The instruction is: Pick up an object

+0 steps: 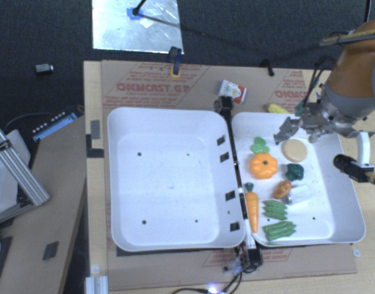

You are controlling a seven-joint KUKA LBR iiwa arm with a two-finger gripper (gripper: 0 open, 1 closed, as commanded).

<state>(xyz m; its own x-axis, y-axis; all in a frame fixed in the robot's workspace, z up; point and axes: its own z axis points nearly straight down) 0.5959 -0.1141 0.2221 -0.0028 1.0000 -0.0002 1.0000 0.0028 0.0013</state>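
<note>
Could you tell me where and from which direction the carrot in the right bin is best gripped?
Probably from above, across the middle of the carrot: it lies flat, lengthwise beside the bin's left wall, so close the fingers across its narrow width.

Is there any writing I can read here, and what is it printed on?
Red print on the brown board under the bins: a repeated brand-like word, too blurred to read.
Small red and white packet behind the bins: any print too small to read.
Nothing else legible.

bins [169, 118]: smooth white plastic, slight sheen | bench board [157, 84]: matt printed cardboard | sheet upper left [135, 17]: shiny, probably metal foil | pumpkin [263, 166]: glossy plastic
</note>
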